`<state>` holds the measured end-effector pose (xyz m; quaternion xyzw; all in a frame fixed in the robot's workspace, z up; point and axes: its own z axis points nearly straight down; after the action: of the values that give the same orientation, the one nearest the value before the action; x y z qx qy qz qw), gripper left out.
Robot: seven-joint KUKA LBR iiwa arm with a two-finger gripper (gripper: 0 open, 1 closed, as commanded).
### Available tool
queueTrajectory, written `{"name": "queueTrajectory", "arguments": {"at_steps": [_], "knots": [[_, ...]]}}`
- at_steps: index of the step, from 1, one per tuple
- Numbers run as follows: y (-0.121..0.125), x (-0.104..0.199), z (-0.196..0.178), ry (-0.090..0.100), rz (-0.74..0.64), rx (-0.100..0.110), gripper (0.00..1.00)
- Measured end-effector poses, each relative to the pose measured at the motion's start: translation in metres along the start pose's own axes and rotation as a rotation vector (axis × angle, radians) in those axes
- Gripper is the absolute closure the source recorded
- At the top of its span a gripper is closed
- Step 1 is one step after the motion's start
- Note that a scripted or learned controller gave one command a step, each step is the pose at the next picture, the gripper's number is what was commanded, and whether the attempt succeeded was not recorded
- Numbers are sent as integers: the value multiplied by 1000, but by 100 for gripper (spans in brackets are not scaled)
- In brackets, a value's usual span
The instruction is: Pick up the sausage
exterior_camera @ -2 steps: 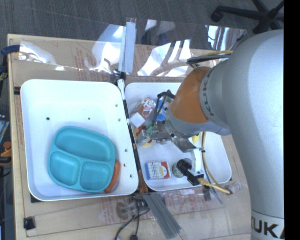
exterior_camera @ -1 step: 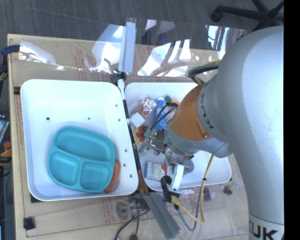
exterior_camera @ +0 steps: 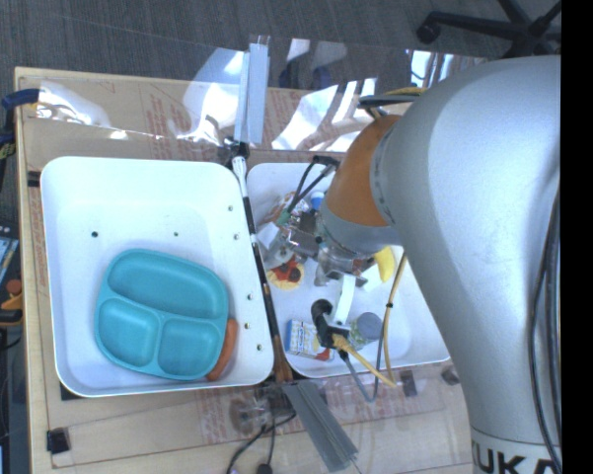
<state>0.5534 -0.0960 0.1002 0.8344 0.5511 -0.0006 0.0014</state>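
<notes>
Sausage (exterior_camera: 226, 349) lies in left bin (exterior_camera: 128, 191), squeezed between teal divided tray (exterior_camera: 161, 311) and bin's right wall, near front corner. Arm (exterior_camera: 474, 235) hangs over right bin (exterior_camera: 414, 339), gripper (exterior_camera: 306, 245) down among cluttered small items; cannot tell its state. Gripper well apart from sausage, nothing visibly held.

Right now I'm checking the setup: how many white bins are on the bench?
2: the left bin holds a teal divided tray; the right bin lies partly under the arm.
</notes>
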Motion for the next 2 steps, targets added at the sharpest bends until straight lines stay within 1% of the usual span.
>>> {"name": "queueTrajectory", "arguments": {"at_steps": [1,2], "knots": [[-2,2,-8,1,-10,7,100],[-1,1,-8,-1,-9,8,0]]}}
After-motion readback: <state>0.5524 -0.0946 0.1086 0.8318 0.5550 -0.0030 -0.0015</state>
